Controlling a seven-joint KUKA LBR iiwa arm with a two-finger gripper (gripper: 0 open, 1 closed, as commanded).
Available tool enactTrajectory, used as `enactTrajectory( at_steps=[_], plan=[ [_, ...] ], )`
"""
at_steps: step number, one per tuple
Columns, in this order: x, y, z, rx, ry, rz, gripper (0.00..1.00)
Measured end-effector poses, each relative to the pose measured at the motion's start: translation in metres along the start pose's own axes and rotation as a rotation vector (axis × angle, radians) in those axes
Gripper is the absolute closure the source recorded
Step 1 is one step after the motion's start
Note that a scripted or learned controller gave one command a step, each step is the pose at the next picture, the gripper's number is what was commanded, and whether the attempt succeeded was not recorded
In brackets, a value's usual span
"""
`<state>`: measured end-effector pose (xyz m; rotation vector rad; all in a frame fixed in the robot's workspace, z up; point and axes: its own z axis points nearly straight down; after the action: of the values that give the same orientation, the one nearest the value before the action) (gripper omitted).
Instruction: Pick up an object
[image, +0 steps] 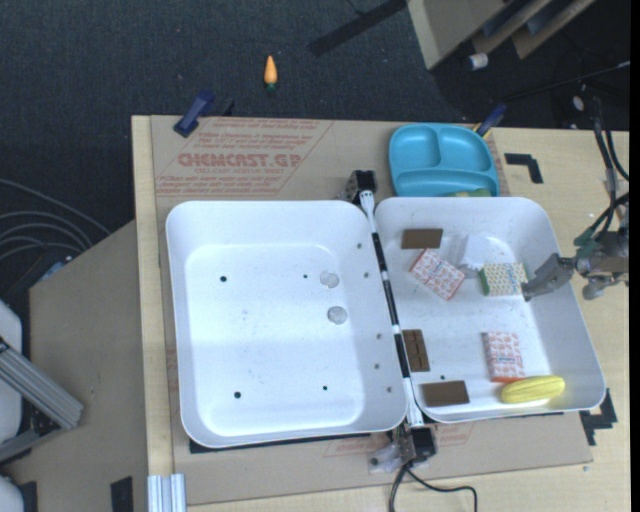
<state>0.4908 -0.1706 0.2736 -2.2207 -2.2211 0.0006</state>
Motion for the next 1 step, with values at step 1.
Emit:
enactTrajectory(
  at_steps=[1],
  plan=[
    [0.0631, 0.036, 0.1705, 0.003, 0.001, -0.001, 0.0]
  ],
)
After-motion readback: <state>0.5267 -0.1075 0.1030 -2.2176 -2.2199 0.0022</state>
